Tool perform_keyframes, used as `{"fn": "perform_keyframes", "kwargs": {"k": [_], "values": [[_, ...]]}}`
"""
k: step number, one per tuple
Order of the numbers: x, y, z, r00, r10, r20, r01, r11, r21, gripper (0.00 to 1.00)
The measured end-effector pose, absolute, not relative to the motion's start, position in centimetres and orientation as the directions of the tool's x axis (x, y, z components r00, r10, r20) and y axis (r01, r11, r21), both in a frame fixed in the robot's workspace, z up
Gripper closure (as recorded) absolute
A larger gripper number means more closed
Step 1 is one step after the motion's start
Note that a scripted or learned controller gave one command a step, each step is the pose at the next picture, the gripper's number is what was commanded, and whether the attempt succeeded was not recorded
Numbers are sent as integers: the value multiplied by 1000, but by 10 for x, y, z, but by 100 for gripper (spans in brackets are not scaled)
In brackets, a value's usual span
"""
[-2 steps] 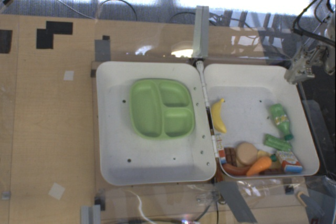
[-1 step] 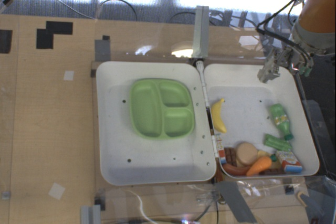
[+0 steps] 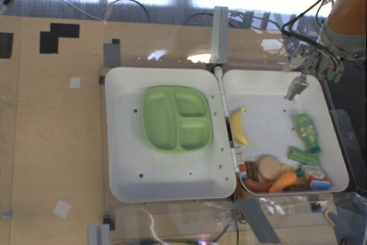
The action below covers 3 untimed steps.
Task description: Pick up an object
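Pincer [image 3: 297, 88] above right bin [image 3: 269, 80]

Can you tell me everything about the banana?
The banana is small, yellow and curved, and looks like a plastic toy. It lies flat on the floor of the right white bin, close to the wall that divides the two bins. One end points up toward the far side, and the thicker end points toward the pile of toy food nearer the front. Nothing seems to touch it except the bin floor. The pincer hangs over the far part of the same bin, well away from it.
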<state>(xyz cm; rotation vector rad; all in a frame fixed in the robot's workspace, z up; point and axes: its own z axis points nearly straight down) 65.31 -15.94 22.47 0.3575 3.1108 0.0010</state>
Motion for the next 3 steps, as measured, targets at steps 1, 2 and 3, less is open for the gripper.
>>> {"fn": "perform_keyframes", "kwargs": {"k": [1,2,3], "values": [[658,-199,91,-976,219,-16,219,976,-1,0],[597,-206,88,-923,385,-11,385,923,2,0],[611,-193,88,-840,542,-11,542,840,4,0]]}}
